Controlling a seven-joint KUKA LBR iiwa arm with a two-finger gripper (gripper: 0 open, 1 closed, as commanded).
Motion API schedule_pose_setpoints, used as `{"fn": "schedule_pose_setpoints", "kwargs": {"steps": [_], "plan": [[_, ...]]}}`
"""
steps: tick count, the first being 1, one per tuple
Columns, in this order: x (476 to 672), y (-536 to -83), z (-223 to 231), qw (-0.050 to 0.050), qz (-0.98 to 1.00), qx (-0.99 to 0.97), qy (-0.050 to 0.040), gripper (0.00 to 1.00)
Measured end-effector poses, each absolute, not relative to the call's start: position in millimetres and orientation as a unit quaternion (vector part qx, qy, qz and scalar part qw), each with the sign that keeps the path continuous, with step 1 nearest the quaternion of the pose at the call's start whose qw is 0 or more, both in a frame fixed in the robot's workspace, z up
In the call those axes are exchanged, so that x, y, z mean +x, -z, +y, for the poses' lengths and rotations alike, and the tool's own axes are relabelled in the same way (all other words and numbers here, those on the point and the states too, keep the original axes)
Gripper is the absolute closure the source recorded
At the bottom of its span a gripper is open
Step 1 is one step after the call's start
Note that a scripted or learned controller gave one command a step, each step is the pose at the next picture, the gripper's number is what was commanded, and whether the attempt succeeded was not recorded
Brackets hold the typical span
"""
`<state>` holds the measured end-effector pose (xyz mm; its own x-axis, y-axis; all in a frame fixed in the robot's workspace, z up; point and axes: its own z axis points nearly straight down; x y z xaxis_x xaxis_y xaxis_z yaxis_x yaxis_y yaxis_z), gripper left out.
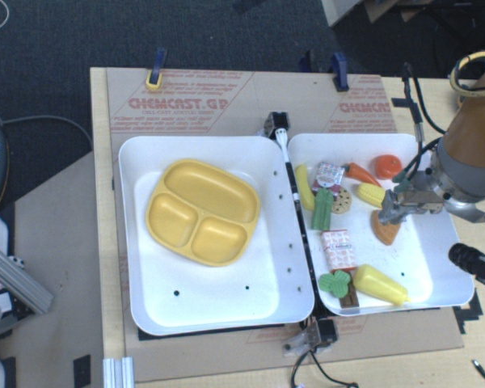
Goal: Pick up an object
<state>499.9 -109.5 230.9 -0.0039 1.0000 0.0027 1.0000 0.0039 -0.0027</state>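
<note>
The right bin (436, 253) holds several toy foods. Among them are a red tomato (386, 166), a carrot (360, 172), a yellow corn piece (370, 194), a cookie (342, 200), a green stick (322, 209) and a yellow banana (305, 186). Nearer the front lie a red-and-white packet (338, 250), a green broccoli (335, 283) and a yellow pepper (380, 285). My gripper (393, 211) hangs low over the right side of this bin, directly above an orange-brown piece (385, 232), whose top it hides.
The left bin (137, 257) holds a yellow divided plate (202, 211). A black ridge (295, 208) runs between the two bins. Blue clamps (338, 71) sit at the board's far edge. The arm's body (469, 152) covers the right bin's far right corner.
</note>
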Motion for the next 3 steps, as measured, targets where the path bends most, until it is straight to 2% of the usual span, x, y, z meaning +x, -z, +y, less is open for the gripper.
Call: {"fn": "schedule_pose_setpoints", "kwargs": {"steps": [2, 3], "plan": [[499.7, -238, -2, 0.002, -0.710, -0.705, 0.0002, 1.00], [487.1, -227, 59, 0.003, -0.710, -0.705, -0.0005, 1.00]]}}
